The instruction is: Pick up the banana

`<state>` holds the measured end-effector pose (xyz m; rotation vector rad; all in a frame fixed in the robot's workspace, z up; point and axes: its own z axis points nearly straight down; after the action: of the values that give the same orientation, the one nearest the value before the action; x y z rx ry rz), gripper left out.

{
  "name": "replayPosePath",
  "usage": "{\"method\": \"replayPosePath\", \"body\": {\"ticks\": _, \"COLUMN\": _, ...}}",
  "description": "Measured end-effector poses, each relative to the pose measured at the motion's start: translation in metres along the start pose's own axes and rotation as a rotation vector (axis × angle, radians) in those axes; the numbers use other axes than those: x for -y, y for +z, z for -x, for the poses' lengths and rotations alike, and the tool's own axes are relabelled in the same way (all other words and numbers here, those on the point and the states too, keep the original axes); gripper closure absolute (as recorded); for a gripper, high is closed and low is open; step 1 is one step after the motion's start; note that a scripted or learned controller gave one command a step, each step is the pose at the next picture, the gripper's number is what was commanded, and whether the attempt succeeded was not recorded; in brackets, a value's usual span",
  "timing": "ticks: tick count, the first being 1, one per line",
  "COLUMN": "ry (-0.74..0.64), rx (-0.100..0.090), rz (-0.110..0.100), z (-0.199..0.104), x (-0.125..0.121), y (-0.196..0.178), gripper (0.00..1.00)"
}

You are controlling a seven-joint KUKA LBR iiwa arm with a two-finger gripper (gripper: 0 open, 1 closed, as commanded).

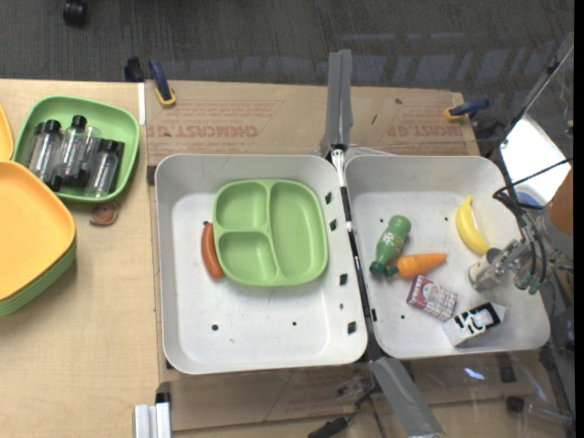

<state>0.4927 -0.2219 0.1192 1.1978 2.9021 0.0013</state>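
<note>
- Camera view, right bin (pixel 401 176): the banana (pixel 471 227) lies near the right wall, curved and pointing up toward the far rim.
- Just below the banana, the gripper (pixel 494 270) sits low inside the same bin, close to the fruit. It has nothing visibly in it, and how far it is opened cannot be told from this angle.
- Also in the right bin: a green bottle (pixel 392 240) lying tilted near the middle, an orange carrot (pixel 421 264) just beside and below it, a small pink packet (pixel 431 297), and a black-and-white box (pixel 477 321) toward the near right corner.
- Left bin (pixel 182 318): a green divided tray (pixel 271 232) fills the middle, with a reddish sausage (pixel 211 249) lying along its left edge.
- On the bench to the left: a green dish (pixel 119 121) holding several small dark-capped bottles (pixel 73 153), and a stack of orange plates (pixel 32 240).
</note>
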Motion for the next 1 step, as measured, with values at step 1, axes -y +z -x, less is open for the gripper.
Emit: {"method": "replayPosePath", "body": {"ticks": 1, "ry": -0.045, "rx": 0.0, "rz": 0.0, "z": 0.023, "x": -0.023, "y": -0.0179, "gripper": 1.0}}
